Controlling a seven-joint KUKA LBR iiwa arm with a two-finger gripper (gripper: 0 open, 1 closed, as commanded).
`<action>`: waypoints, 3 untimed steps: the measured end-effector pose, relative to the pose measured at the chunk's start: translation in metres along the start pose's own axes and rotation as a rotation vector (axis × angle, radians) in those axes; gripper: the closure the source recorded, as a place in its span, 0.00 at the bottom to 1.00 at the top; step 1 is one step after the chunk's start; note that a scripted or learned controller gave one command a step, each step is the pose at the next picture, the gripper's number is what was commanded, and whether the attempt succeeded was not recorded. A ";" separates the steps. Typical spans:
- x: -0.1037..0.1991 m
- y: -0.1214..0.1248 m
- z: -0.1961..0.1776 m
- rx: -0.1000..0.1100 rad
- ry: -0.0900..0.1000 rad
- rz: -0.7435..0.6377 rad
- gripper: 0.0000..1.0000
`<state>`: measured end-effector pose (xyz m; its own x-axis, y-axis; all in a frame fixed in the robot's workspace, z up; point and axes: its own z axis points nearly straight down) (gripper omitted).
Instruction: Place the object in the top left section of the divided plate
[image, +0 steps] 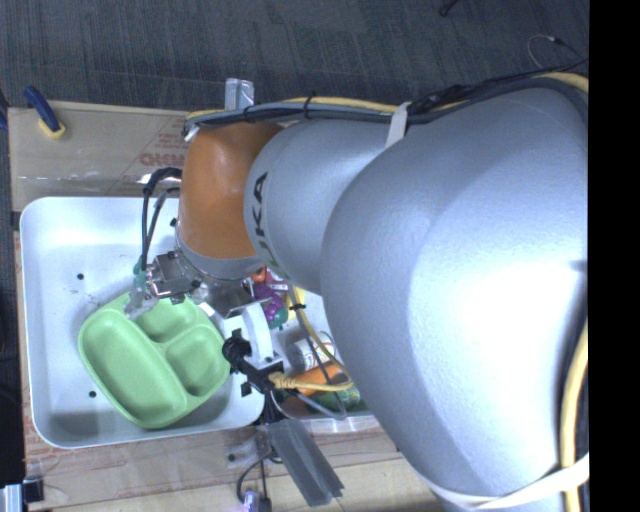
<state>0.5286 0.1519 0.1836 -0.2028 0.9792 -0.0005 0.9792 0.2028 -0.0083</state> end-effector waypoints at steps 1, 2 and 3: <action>-0.001 0.000 -0.008 0.005 -0.001 -0.002 1.00; -0.001 -0.054 -0.051 -0.002 0.000 0.025 1.00; -0.107 -0.076 -0.005 -0.001 0.001 0.083 1.00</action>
<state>0.4763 0.0319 0.1889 -0.1211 0.9926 -0.0005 0.9926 0.1211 -0.0068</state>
